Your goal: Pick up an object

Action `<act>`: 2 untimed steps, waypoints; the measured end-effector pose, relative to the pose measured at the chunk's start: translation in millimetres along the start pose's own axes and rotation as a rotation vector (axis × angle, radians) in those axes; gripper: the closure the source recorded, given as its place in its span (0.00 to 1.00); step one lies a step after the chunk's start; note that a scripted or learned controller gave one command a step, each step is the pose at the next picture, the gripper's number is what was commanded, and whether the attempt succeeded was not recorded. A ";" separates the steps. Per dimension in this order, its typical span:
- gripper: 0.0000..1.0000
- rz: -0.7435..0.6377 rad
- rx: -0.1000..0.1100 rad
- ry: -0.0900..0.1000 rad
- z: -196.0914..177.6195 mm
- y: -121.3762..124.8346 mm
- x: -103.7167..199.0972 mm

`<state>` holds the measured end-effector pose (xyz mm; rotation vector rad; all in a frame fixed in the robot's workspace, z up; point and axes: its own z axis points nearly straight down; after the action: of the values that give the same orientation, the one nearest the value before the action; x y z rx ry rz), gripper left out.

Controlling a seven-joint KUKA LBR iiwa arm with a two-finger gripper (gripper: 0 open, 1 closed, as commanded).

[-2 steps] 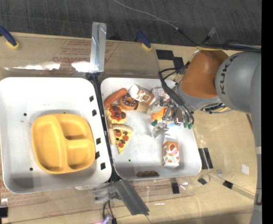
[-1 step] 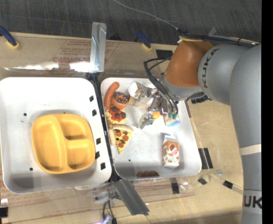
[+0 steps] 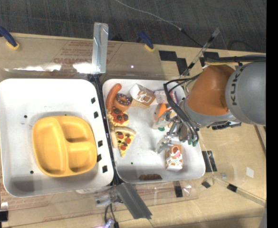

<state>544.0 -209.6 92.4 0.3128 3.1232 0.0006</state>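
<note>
The hand (image 3: 169, 137) hangs low inside the right bin (image 3: 143, 167), toward that bin's right side, at the end of the grey arm (image 3: 245, 91) with its orange band (image 3: 212, 90) reaching in from the right. Cables and metal parts crowd the wrist, and I cannot tell whether the hand is apart, together, or clamped on anything. Just below it, touching or nearly touching its tip, a small carton with a red and white label (image 3: 175, 156) stands near the bin's lower right corner. Just above the hand, an orange carrot-like piece (image 3: 160, 110) lies partly under the wrist.

The rest of the toy food sits in the left and upper parts of the same bin. A red sausage (image 3: 111, 96) lies along the upper left wall, with a chocolate doughnut (image 3: 123, 100) just beside it. Below the doughnut is a waffle-like piece with red toppings (image 3: 117, 117), and below that a pizza slice (image 3: 124, 139). Near the top wall, a small white and brown box (image 3: 142, 96) sits tilted, with a pale packet (image 3: 160, 96) to its right.

The left bin (image 3: 15, 94) holds a yellow divided tray (image 3: 64, 145), lying flat near its middle. Both bins rest side by side on the tan bench (image 3: 234, 167).
</note>
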 end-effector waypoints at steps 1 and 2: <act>0.00 -0.004 -0.001 0.002 0.8 -9.7 53.2; 1.00 -0.011 -0.001 0.000 -9.0 -7.7 51.3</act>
<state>492.2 -207.0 101.3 0.2954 3.1248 0.0027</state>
